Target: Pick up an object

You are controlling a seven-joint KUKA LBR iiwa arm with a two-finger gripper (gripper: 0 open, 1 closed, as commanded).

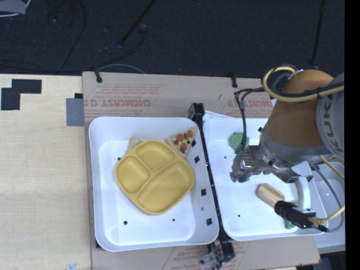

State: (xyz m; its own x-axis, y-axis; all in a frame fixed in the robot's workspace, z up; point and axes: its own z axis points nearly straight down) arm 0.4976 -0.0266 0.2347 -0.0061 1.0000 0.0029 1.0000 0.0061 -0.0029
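Fingers [243, 170] of the grey arm, with its orange band [298, 103] above the wrist, hung low over the right-hand shallow white bin [233, 221], and whether they were open or closed could not be told from the overhead view; nothing could be seen between them. Just above them in the same bin lay a small green knobbly object [238, 140], partly hidden by cabling. A tan, rounded cylinder-shaped piece [270, 193] rested on the bin floor just right of the fingers and apart from them, and a scrap of green [289, 224] showed near the bin's lower right corner beside a black fitting. The left-hand shallow white bin [107, 218] held a yellow plastic divided plate [155, 176] with three compartments, lying flat near its middle, and a toy pizza slice [184, 140] dotted with red, touching the plate's upper right edge. Both bins sat side by side on brown cardboard [140, 97] on the table.
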